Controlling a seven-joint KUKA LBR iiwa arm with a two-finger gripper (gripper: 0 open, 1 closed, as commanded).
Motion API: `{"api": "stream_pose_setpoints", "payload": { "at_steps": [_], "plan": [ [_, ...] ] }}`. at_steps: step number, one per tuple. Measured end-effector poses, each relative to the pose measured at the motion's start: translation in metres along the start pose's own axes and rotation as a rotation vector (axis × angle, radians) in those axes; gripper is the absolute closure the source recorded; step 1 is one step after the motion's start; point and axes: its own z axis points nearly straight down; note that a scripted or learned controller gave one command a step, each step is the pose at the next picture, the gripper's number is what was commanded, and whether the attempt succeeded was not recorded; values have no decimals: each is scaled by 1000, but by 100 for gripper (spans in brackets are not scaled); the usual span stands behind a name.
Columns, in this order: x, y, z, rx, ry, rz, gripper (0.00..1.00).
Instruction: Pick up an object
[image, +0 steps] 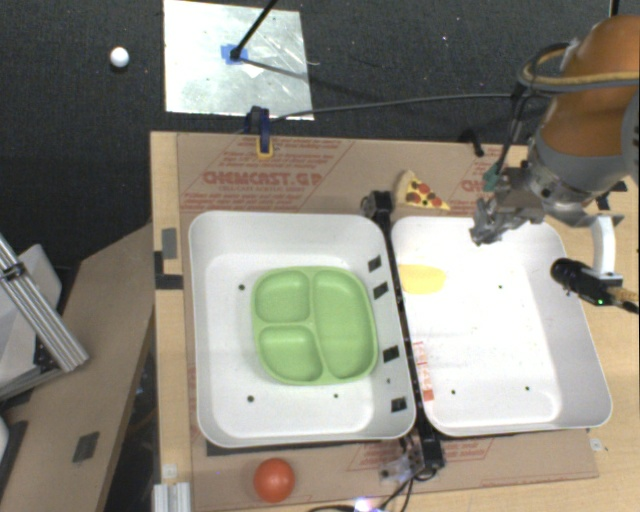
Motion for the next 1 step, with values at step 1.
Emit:
{"api": "stream_pose_setpoints", "payload": {
  "at_steps": [1],
  "plan": [
    [50, 9, 4, 1, 0, 0, 100]
  ]
}}
